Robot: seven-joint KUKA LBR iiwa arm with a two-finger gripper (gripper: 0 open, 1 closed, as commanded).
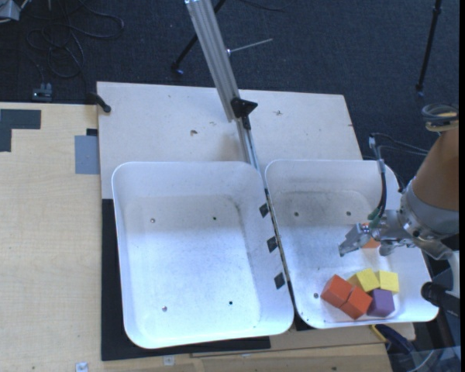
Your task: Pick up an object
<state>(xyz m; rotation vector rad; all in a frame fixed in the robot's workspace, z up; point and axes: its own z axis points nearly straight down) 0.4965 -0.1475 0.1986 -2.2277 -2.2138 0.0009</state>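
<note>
1. The grey arm [438, 196] enters from the right edge of the view, its orange band at the upper right, and bends down over the right bin [318, 184], so the wrist hangs above that bin's right-hand half.
2. The gripper [364, 242] sits at the end of the wrist, pointing leftward and down into the right bin, above the bin floor and just up from the cluster of blocks.
3. A small patch of orange [370, 244] shows right at the gripper's metal parts; whether this is a block caught between the fingers or something lying behind them cannot be told.
4. The view is too coarse there to make out how far the fingers are spread, so the grip state cannot be told.
5. The blocks lie in the right bin's near right corner, below the gripper: an orange block [339, 290] at the left of the cluster, a second orange block [357, 303] touching it on the near side, two yellow blocks [367, 279] [388, 280] side by side behind them, and a purple block [382, 301] at the near right, touching the yellow ones.
6. The left bin [139, 208] lies just beside the right bin, the two rims meeting along a divider with small black clips.
7. A ribbed metal rail [217, 60] slants up and away from the far end of that shared rim.
</note>
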